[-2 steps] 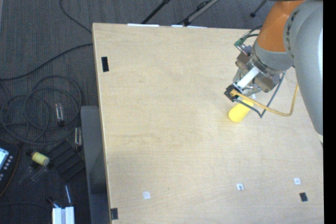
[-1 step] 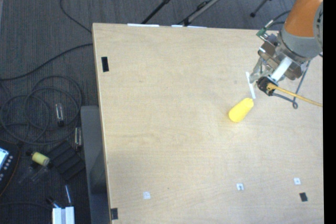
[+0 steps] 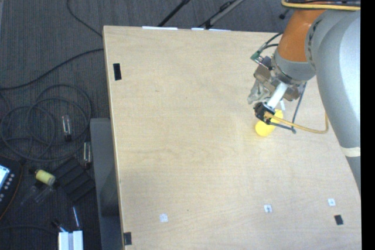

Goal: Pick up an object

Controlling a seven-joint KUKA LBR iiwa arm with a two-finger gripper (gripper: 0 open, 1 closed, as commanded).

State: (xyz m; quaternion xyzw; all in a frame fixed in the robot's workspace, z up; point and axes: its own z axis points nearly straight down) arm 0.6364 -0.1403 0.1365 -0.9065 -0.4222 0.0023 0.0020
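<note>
A small yellow rounded object [image 3: 263,129] lies on the pale wooden bench top [image 3: 187,126], right of its middle. My gripper [image 3: 258,92] hangs from the orange-banded wrist just above and behind that object as the camera sees it. The robot's own parts cover the object's upper edge. Nothing can be seen held in the gripper.
A small black tab [image 3: 117,71] sits near the bench's far left corner, and another black tab [image 3: 338,219] near the front right. Small white markers [image 3: 268,208] dot the front. Off the left edge, cables and tools [image 3: 53,126] lie on the dark floor.
</note>
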